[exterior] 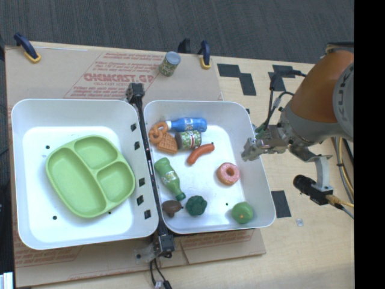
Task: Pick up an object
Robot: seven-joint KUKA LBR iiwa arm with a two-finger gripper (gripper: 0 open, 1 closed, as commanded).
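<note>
Tool (251, 150) beside smooth white bin (260, 179)

A light green divided plate (90, 174) is seen lying in the left white bin (24, 116), its three compartments bare. Up at twelve o'clock, a small jar (169, 64) is spotted standing on the printed cardboard sheet (102, 77) behind the bins. Blue clamps (204, 54) are fixed at the sheet's far edge, another (27, 48) at ten o'clock. Black markers (236, 77) are noted on the bench (252, 270) at one o'clock.
</note>
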